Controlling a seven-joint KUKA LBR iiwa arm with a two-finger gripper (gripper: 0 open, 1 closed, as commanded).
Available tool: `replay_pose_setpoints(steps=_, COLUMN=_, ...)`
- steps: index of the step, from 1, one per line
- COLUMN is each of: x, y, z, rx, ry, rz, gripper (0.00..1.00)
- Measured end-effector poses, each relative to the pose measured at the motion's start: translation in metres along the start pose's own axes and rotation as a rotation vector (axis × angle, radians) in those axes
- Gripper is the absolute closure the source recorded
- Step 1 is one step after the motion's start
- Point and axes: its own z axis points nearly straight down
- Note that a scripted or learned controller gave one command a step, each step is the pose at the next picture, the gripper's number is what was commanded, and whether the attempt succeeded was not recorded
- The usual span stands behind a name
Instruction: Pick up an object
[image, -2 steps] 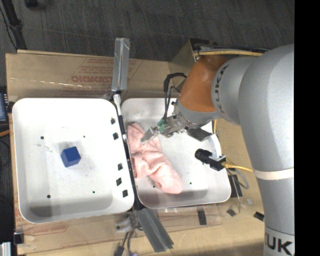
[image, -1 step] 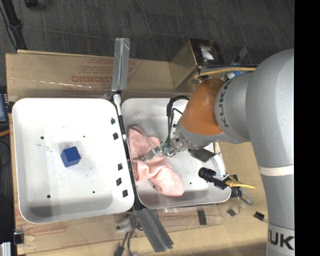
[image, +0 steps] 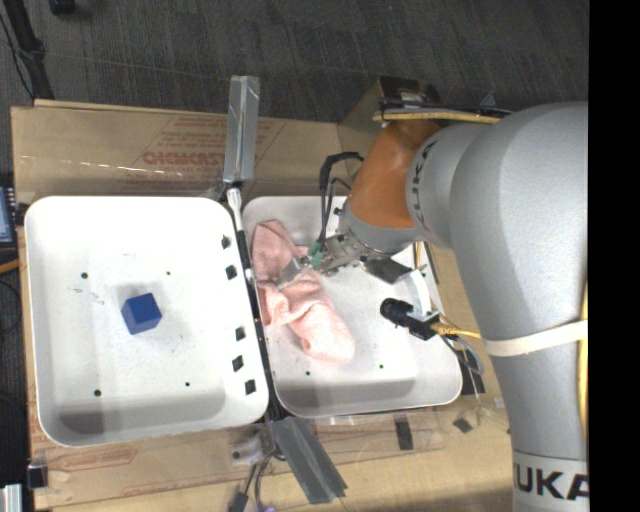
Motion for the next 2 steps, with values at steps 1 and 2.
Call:
replay_pose_setpoints(steps=1, x=-0.037, y=0.021, z=-0.131, rx=-0.002, ry=-0.001, rz=-0.072, gripper=0.0)
replay_pose_setpoints(steps=2, x=-0.043, y=-0.034, z=-0.01, rx=0.002, ry=0.002, rz=-0.188, gripper=0.0)
